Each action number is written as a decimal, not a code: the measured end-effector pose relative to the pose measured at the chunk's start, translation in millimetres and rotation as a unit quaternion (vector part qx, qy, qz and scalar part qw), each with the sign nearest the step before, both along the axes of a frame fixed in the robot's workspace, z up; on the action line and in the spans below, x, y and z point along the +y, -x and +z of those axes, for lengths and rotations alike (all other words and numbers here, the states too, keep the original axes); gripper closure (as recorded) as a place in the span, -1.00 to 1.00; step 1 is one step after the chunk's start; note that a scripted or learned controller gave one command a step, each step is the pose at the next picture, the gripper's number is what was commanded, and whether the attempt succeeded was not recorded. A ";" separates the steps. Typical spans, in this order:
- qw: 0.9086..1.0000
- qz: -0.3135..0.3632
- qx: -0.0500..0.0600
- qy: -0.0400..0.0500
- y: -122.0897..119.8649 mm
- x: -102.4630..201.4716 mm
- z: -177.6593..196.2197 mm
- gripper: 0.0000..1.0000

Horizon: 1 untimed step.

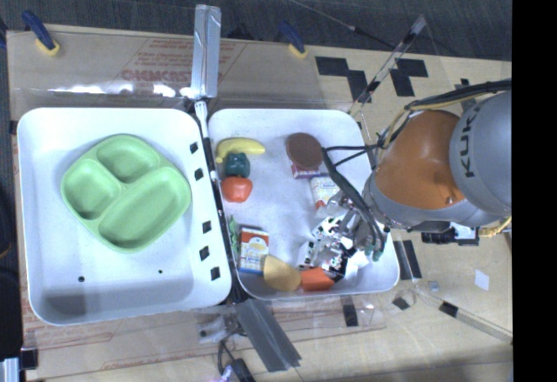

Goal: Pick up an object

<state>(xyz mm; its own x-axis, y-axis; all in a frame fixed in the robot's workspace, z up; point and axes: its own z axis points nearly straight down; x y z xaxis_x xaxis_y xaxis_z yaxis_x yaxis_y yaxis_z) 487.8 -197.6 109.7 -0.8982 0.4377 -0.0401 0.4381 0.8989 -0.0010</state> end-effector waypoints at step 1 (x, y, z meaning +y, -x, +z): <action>0.999 -0.040 0.008 -0.006 -6.4 -4.1 -1.5 -1.00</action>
